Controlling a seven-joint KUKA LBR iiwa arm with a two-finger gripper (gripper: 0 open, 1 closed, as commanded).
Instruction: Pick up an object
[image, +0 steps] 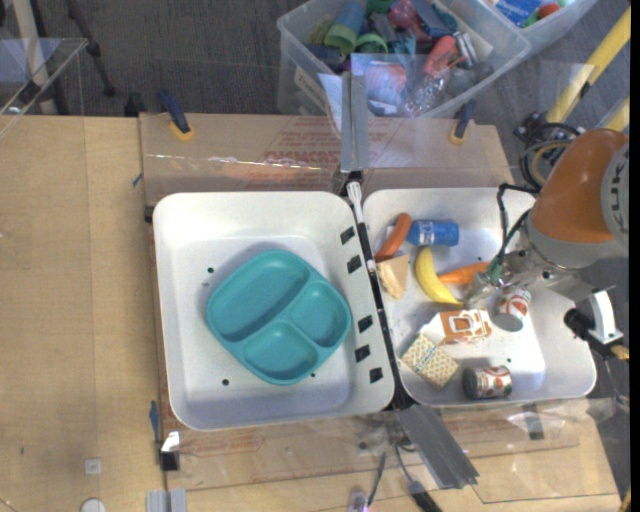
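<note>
My arm comes in from the right, its orange band (585, 180) high over the right bin (560, 375), and my pincer (497, 283) hangs low among the things in the middle of that bin. I cannot tell how it is set, for the wrist and the clutter blur together there.

Just left of the pincer lies a yellow banana (433, 279), curved and running near to far, and an orange carrot (463, 273) lies across beside its near end, reaching toward the pincer. Farther back sits a blue can (436, 233) on its side, with a reddish sausage (398, 232) slanting just left of it. A pale wedge of bread (394, 277) rests against the bin's left wall, touching the banana's left side. Near the pincer's right is a small red-and-white can (514, 306). Nearer in the bin lies an orange-and-white carton (464, 325), then a checked cracker (431, 360) to its near left and a tin (490, 381) on its side at the near edge.

The left bin (185, 385) holds a teal divided plate (278, 315), lying flat and turned at a slant, well apart from my pincer. Beyond the worktop (70, 300) stands a clear tub (400, 45) of mixed toys
</note>
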